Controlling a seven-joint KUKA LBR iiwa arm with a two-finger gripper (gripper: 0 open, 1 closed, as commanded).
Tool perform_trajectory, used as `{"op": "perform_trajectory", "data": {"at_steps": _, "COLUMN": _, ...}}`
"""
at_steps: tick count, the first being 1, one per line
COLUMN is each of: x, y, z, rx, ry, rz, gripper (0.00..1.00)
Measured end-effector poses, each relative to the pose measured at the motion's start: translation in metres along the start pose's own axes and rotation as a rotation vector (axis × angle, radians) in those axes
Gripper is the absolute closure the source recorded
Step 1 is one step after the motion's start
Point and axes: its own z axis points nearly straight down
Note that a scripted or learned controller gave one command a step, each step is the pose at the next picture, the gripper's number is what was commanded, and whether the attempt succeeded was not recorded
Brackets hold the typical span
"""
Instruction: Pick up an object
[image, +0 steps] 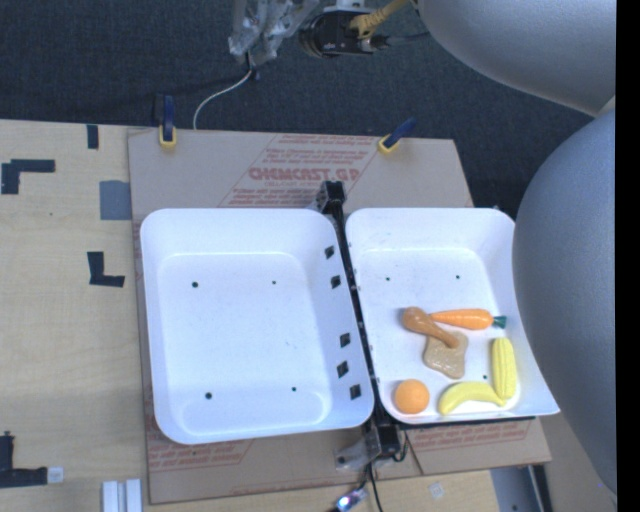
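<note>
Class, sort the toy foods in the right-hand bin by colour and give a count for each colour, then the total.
Orange: 2, the carrot and the round orange.
Yellow: 2, the corn cob and the banana.
Tan or brown: 2, the drumstick and the bread slice.
Total: 6

Bench (60, 300): pale wood, black tape marks.
Board (300, 170): brown cardboard, clamped flat on bench.
Bins: left bin (165, 235) and right bin (500, 225) touching, on board.
</note>
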Motion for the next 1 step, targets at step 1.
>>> {"op": "perform_trajectory", "data": {"at_steps": 1, "x": 0.0000, "y": 0.0000, "z": 0.0000, "rx": 0.000, "ry": 0.000, "rz": 0.000, "gripper": 1.00}}
